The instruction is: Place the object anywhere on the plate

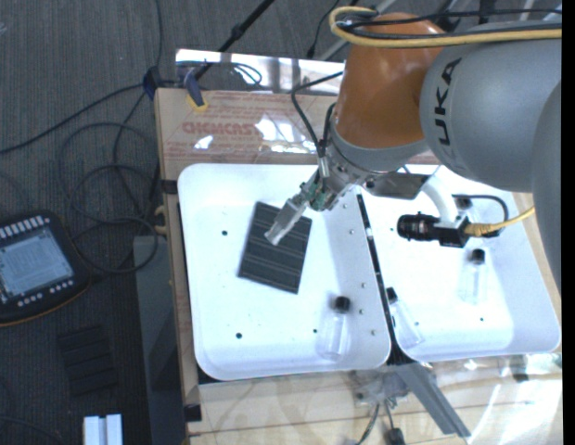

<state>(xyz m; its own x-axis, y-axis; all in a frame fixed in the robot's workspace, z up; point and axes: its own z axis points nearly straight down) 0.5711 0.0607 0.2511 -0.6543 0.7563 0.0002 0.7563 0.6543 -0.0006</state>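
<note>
The gripper (286,222) is seen above the upper part of the dark ribbed plate (276,248), which lies in the left bin (209,248). Whether anything is held cannot be told. A clear bottle with a black cap (336,327) lies below and right of the plate, well apart.

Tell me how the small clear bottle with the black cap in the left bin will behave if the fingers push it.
The small clear bottle with the black cap looks to be lying on its side on the smooth white left bin, so it would probably roll or slide rather than tip. It looks like thin transparent plastic, so likely light. Its rounded, glossy body may slip in a pinch.
</note>
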